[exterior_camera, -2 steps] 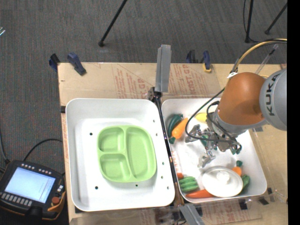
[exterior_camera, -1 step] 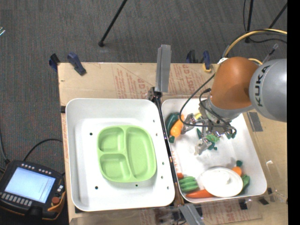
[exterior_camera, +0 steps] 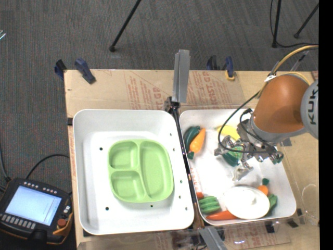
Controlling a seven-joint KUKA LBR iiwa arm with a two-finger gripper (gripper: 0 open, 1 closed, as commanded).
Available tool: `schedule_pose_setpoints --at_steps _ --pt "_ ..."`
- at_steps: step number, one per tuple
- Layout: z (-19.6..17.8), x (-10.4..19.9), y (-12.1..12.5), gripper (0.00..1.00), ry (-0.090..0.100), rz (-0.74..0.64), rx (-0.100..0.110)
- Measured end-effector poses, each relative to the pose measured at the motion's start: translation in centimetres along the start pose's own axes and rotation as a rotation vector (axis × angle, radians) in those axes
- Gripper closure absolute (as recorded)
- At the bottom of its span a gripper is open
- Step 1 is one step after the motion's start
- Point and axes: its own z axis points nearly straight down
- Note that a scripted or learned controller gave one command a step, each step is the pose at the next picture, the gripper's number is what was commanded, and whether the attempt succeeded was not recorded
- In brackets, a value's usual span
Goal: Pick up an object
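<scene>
The right bin point(exterior_camera: 281, 171) holds several toy foods. An orange carrot point(exterior_camera: 198, 139) and a dark green vegetable point(exterior_camera: 189, 133) lie at its far left. A yellow piece point(exterior_camera: 229, 132) and a dark green piece point(exterior_camera: 231, 157) sit near the middle, partly hidden by the wrist. A ribbed green vegetable point(exterior_camera: 209, 204) and another carrot point(exterior_camera: 224, 215) lie at the front beside a white round dish point(exterior_camera: 247, 202). An orange and green piece point(exterior_camera: 267, 192) rests at the dish's right. My gripper point(exterior_camera: 243, 166) hangs low over the bin's middle, just right of the dark green piece, with nothing visibly in it.
The left bin point(exterior_camera: 86, 139) holds a light green divided plate point(exterior_camera: 140, 171). A grey upright post point(exterior_camera: 181, 79) stands behind the join of the bins. Cables loop around the wrist. A teach pendant point(exterior_camera: 34, 207) lies at the lower left, off the bench.
</scene>
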Motion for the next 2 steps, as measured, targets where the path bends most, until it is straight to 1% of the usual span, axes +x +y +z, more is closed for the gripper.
schedule_pose_setpoints --at_steps 1,2 --pt "0.1 0.2 1.9 0.00 0.000 -0.013 -0.003" --pt "-0.9 0.1 2.0 1.00 -0.002 -0.014 -0.003"
